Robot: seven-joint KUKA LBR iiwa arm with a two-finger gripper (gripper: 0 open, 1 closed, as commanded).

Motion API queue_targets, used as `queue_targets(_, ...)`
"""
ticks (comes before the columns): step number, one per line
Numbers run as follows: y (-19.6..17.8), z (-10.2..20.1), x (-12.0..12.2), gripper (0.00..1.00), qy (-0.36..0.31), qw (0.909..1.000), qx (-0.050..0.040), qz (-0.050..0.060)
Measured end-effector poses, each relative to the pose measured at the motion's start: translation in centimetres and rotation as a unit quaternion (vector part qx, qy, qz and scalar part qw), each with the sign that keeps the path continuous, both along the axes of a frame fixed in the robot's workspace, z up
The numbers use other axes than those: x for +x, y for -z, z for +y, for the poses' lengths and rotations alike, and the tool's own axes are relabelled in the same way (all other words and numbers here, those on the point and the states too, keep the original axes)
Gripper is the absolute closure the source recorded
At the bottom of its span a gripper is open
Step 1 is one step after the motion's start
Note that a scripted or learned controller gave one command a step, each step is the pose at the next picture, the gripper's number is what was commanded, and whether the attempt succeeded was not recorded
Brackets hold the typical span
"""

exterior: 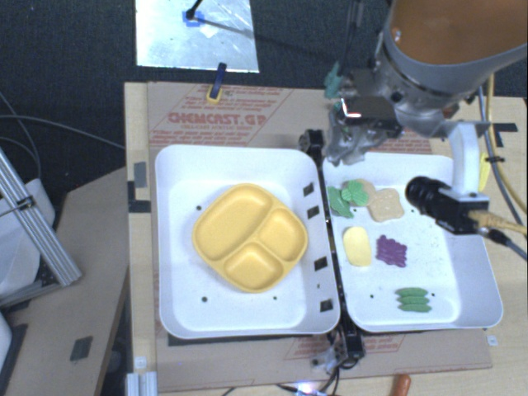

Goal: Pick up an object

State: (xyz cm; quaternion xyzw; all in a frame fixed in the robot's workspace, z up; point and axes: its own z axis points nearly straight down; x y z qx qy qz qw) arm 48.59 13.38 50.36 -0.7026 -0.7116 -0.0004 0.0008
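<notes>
The right bin (478,291) holds several small toy foods: a green leafy piece (348,196), a tan bread-like piece (384,205), a pale yellow piece (357,246), a purple grape bunch (391,251) and green pea pods (413,299). My gripper (353,143) hangs over the bin's far left corner, just behind the green piece. I see nothing held in it. The left bin (177,221) carries a yellow divided plate (250,236).
The bins rest on a cardboard sheet (223,114). A blue and yellow tool (217,83) lies on it at the back. A shiny metal sheet (196,21) lies on the dark floor beyond. A metal frame (29,221) stands at far left.
</notes>
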Motion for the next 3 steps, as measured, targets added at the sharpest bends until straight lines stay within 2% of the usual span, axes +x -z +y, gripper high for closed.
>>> queue_targets(1, -1.3, -0.5, 0.1, 1.00, 0.003, 1.0000, 0.0002, -0.003)
queue_targets(2, -0.8, 10.7, -0.1, 1.00, -0.001, 1.0000, 0.0006, -0.001)
queue_targets(3, 8.7, 5.5, 0.0, 1.00, 0.008, 1.0000, -0.0030, 0.004)
